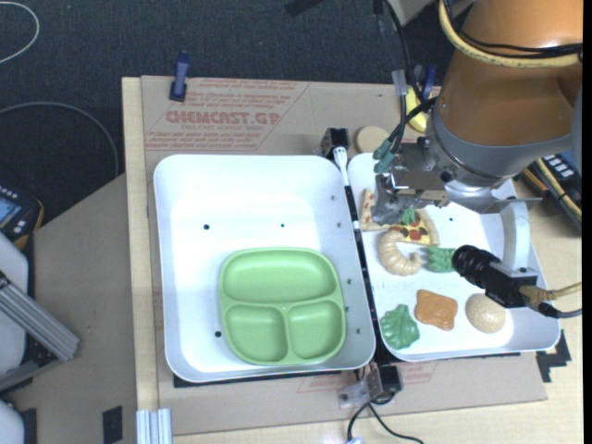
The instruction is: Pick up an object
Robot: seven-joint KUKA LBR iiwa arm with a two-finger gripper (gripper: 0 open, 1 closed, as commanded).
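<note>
**Nothing lifted yet: gripper low over the right bin**

We see one arm [504, 109] reaching in from 3 o'clock, and it is the largest thing in view. Its gripper [400, 197] hangs low over the 11 o'clock corner of the right bin [467, 229]. We cannot tell whether the gripper is open or closed, and nothing is visibly held in it. We judge the pick as not yet made, so the grasp and the lift are both left to do.

There are two white bins side by side. The left bin [185, 211] holds one green plate [277, 303] with three compartments, lying toward 6 o'clock.

The right bin holds six toy food pieces, any of which could serve the task.
- One croissant [400, 252] lies at 9 o'clock.
- One pizza slice [416, 226] lies at 11 o'clock, just below the gripper. We judge it the nearest candidate.
- One pale round piece [486, 314] lies at 5 o'clock.
- One orange piece [436, 309] lies at 6 o'clock.
- One green leaf [400, 326] lies at 7 o'clock.
- One green vegetable piece [439, 259] lies near the middle, beside the croissant.
</note>
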